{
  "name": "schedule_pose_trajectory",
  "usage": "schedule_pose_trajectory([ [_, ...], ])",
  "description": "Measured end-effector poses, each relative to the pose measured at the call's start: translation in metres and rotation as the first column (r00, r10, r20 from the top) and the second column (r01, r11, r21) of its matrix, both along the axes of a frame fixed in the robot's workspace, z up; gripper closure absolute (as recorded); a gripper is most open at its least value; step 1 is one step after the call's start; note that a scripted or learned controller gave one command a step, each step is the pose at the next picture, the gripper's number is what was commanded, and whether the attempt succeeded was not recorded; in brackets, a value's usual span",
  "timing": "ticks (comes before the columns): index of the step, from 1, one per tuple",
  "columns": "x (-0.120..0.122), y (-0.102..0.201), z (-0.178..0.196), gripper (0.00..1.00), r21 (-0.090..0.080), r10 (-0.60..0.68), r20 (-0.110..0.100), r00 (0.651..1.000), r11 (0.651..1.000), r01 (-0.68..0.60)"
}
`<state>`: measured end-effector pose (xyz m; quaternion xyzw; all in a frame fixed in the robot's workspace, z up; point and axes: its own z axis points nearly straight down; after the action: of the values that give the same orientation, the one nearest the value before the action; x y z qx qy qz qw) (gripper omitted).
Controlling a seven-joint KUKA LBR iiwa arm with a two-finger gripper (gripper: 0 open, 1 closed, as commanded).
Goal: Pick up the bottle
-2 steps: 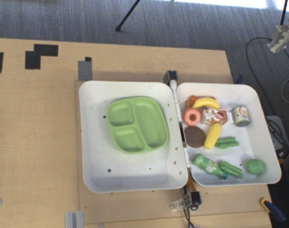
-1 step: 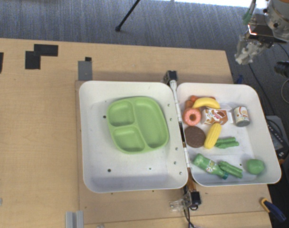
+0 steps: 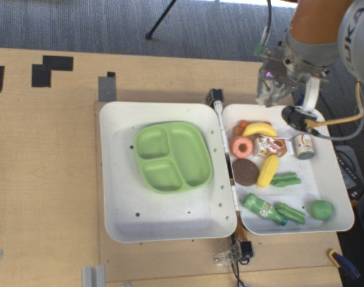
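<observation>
The green plastic bottle lies flat at six o'clock in the right white bin, untouched since the gripper, jaw state indiscernible, hovers at the bin's twelve o'clock rim.

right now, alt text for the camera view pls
A grey and orange arm hangs over the far edge of the right bin of toy food, where a green bottle lies near the front. The left bin holds a green divided plate.
</observation>
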<state>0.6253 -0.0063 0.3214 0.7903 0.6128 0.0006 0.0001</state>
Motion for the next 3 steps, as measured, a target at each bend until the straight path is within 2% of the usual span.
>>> schedule_pose_trajectory([
  [1, -0.029, 0.006, -0.029, 1.0, 0.0, -0.132, -0.001, 0.991, 0.991, 0.132],
  [2, -0.082, -0.044, 0.104, 1.0, -0.001, -0.153, 0.004, 0.988, 0.988, 0.153],
  [3, -0.064, -0.032, 0.205, 1.0, -0.002, 0.118, 0.003, 0.993, 0.993, -0.118],
])
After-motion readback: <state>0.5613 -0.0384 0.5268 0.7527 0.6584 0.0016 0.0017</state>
